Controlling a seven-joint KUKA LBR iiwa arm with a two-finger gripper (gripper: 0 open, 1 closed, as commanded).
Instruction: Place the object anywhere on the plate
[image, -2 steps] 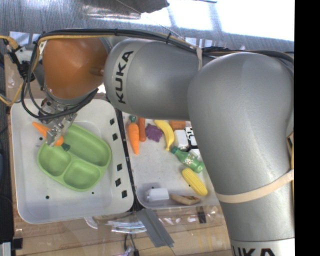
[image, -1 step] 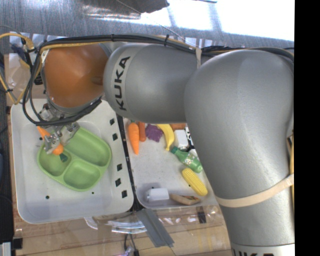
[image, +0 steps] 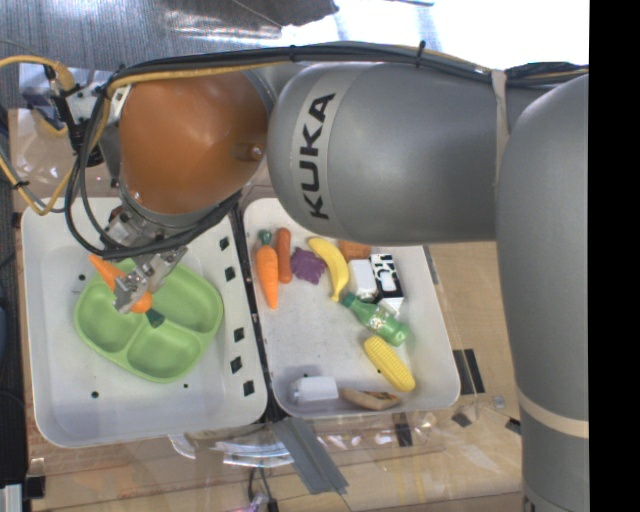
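Two white bins (image: 60, 400) sit side by side on the bench, and the big grey arm (image: 400, 140) reaches across from the right, its pincer (image: 135, 288) down over the green plate (image: 150, 330) in the left bin. Between its fingers it holds a carrot (image: 118, 278) above the plate's upper left corner. Right bin: banana (image: 332, 265), corn cob (image: 388, 363), green bottle (image: 375, 317), another carrot (image: 267, 275).

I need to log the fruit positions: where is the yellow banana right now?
The yellow banana lies in the right white bin, near its far end, between the purple grape bunch on its left and the black-and-white box on its right.
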